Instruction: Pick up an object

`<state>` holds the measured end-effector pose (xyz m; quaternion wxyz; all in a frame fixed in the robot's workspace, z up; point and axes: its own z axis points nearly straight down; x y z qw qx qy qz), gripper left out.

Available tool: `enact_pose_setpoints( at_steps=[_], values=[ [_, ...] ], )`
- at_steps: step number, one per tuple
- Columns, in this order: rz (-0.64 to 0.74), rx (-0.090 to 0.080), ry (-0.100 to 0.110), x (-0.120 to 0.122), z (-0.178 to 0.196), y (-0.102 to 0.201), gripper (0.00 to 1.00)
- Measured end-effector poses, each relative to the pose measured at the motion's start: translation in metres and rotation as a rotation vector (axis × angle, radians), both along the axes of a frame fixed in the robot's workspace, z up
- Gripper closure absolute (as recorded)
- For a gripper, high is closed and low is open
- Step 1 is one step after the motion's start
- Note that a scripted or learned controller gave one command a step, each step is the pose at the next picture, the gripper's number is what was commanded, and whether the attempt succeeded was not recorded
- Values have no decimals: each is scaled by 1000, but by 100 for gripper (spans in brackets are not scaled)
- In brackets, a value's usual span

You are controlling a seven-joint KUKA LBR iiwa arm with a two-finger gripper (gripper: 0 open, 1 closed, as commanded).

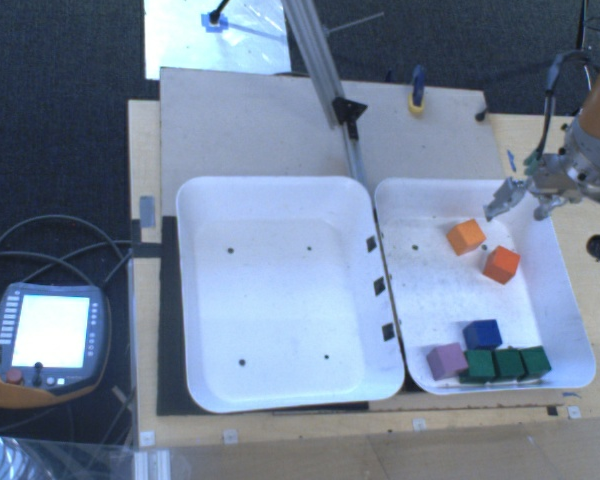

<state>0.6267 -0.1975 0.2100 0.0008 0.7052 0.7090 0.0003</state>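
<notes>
Candidate objects lie in the right bin (570, 298): an orange cube (466, 236) and a darker orange-red cube (501, 264) near its far side, well apart from a cluster along the near rim, comprising a blue block (482, 333), a purple block (445, 360) and green blocks (505, 364). The isolated cubes appear the easier picks. The gripper (526, 198) hovers just beyond the orange cube, jaws spread, grasping nothing. The left bin (195, 268) adjoins on the desk (420, 138).

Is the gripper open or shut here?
Open: the gripper has its two fingers spread apart with nothing between them, above the right bin near the orange block.
</notes>
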Motion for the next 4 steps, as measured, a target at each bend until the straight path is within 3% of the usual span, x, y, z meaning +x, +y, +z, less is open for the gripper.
enact_pose_setpoints(
  at_steps=[1,3,4],
  values=[
    [0,-1,0,0,0,0,0],
    [-3,1,5,-8,-105,1,0],
    [-2,0,0,-7,-119,1,0]
  ],
)
